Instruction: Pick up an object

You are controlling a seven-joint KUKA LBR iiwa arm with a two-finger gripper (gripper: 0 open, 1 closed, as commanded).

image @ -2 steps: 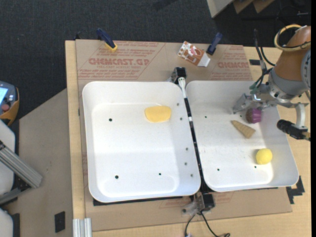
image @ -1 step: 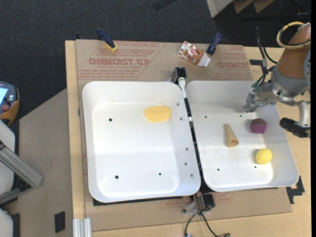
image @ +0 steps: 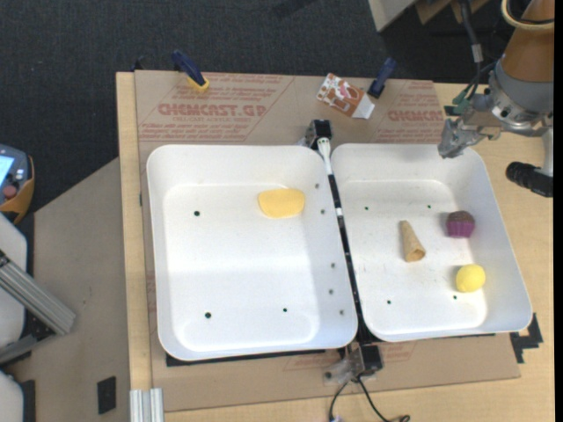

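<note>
My gripper (image: 452, 142) hangs over the far rim of the right bin (image: 413, 167), near its back right corner, below the orange-banded wrist. Nothing shows between its fingers. In the right bin lie a tan cone-shaped piece (image: 411, 240), a purple lump (image: 459, 224) and a yellow ball (image: 470, 278). The purple lump is the nearest to the gripper, a good way toward the front of it. The left bin (image: 167, 236) holds a flat yellow piece (image: 281, 203) near its back.
Both bins rest on a cardboard sheet (image: 220, 104) held by blue clamps (image: 190, 69). A small red and white packet (image: 344, 94) lies on the cardboard behind the bins. A black bar with clips (image: 334, 200) runs between the bins.
</note>
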